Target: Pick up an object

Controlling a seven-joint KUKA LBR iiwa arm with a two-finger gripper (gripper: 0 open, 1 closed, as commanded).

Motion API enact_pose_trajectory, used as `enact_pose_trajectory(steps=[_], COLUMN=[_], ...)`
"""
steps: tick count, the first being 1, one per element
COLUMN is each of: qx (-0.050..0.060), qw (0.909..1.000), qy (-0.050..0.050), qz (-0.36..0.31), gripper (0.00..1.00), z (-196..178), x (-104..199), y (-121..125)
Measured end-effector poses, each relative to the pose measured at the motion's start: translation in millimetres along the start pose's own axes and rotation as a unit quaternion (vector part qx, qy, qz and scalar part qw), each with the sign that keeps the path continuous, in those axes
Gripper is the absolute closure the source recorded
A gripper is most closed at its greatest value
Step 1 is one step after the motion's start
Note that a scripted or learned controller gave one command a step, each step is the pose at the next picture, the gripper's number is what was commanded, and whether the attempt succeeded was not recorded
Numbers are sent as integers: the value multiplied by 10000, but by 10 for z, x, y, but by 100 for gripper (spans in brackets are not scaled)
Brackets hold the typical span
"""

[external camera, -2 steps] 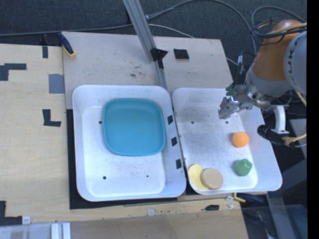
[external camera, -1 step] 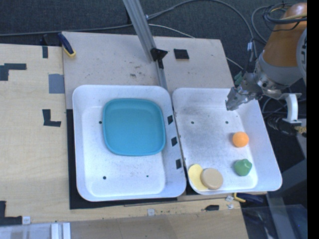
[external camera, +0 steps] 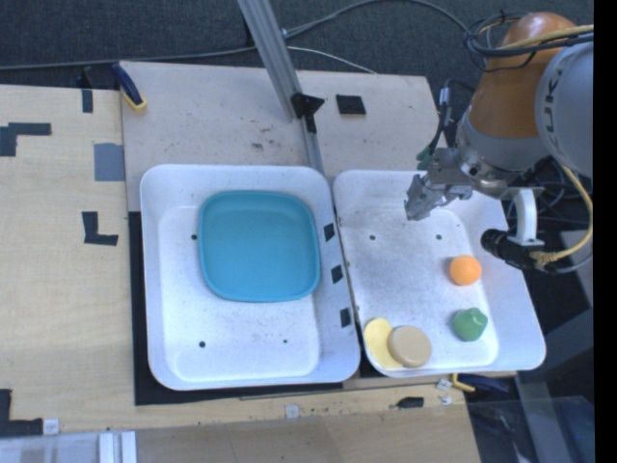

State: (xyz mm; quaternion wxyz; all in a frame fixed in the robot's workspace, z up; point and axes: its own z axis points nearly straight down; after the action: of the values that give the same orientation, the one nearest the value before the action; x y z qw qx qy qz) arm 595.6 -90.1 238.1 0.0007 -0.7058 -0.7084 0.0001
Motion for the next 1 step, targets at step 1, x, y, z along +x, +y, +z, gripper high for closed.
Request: enact_pose_trajectory(steps=[1], qx=[-7], qw=[10000], qy=[1], qz=[-7], gripper=[100], z=[-74], x=[546], y=[-38])
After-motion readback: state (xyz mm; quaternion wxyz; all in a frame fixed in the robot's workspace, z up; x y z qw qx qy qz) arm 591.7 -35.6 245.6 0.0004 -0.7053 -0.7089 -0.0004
